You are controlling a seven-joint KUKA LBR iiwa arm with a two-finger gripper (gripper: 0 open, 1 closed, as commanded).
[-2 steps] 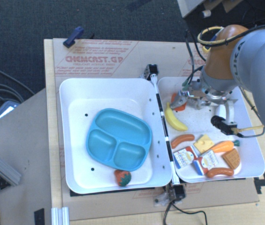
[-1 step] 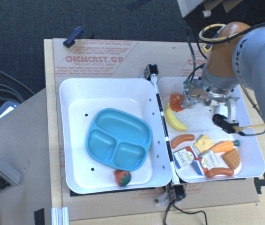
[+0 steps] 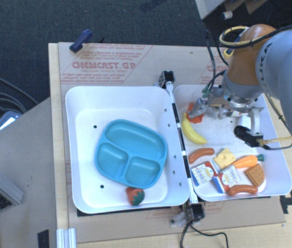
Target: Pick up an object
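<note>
My gripper (image 3: 201, 106) hangs low over the back left part of the right bin (image 3: 280, 182). A small red toy (image 3: 195, 118) lies right under its tip, partly covered by it, and I cannot tell whether the two touch. Just in front of that lies a yellow banana (image 3: 193, 132). Further forward are a sausage (image 3: 201, 154), a yellow cheese wedge (image 3: 224, 158), a carrot (image 3: 244, 162), two small cartons (image 3: 203, 173), a waffle (image 3: 255, 175) and a second sausage (image 3: 242, 190).
The left bin (image 3: 81, 138) holds a blue divided plate (image 3: 130, 153) and a strawberry (image 3: 135, 195) near its front wall. A black clip (image 3: 166, 78) sits where the bins meet at the back. The arm's orange band (image 3: 244, 56) and grey body cover the right bin's back right.
</note>
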